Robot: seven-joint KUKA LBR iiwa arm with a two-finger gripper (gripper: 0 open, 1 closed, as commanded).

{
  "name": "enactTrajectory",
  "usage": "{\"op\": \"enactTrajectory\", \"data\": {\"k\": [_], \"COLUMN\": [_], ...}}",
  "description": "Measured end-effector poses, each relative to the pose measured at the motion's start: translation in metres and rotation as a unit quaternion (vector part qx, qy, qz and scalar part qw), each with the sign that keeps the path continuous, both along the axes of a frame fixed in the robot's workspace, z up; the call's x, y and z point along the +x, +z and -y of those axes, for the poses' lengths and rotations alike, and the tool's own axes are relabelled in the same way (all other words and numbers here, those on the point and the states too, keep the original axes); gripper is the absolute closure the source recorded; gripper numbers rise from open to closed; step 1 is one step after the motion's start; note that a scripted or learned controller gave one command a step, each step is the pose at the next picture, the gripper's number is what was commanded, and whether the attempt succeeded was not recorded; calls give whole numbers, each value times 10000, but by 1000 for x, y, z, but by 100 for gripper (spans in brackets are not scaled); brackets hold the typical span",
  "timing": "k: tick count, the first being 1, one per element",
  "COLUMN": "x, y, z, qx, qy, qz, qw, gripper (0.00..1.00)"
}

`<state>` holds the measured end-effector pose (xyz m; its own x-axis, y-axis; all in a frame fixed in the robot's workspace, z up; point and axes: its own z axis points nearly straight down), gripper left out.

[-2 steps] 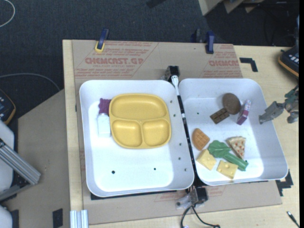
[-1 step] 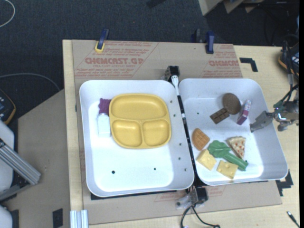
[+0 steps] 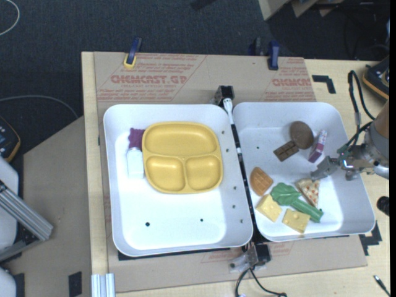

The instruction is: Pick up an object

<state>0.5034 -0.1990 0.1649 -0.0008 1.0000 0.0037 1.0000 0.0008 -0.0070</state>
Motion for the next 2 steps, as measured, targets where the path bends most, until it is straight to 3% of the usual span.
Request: {"op": "enactTrajectory", "data": {"k": [2], "x": [-6], "y": [-82], "z": [1], "qx": [-5], "qy": [-6], "qz": [11], "qw": [10000], "gripper": [0]}}
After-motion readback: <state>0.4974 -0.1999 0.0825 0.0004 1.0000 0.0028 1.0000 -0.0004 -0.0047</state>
